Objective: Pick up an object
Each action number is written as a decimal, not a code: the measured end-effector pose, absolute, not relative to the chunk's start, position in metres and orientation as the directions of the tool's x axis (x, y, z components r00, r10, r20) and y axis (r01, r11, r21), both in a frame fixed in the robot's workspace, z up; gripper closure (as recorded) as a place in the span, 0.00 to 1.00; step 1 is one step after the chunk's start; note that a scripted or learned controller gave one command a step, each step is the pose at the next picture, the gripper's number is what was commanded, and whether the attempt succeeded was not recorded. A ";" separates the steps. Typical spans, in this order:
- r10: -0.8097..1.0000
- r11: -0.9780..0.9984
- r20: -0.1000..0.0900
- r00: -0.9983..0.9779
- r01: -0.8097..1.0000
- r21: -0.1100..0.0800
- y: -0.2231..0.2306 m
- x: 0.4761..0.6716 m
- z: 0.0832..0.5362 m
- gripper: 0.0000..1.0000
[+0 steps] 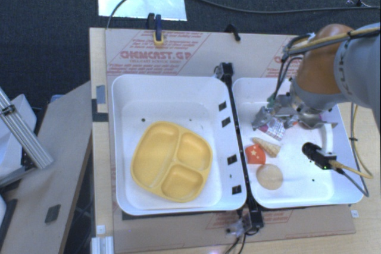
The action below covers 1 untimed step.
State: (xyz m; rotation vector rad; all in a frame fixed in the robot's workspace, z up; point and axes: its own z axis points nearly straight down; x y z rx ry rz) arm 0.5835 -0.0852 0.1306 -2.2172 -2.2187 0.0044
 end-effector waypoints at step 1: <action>1.000 0.000 0.000 0.000 1.000 -0.002 -0.086 0.585 0.142 1.00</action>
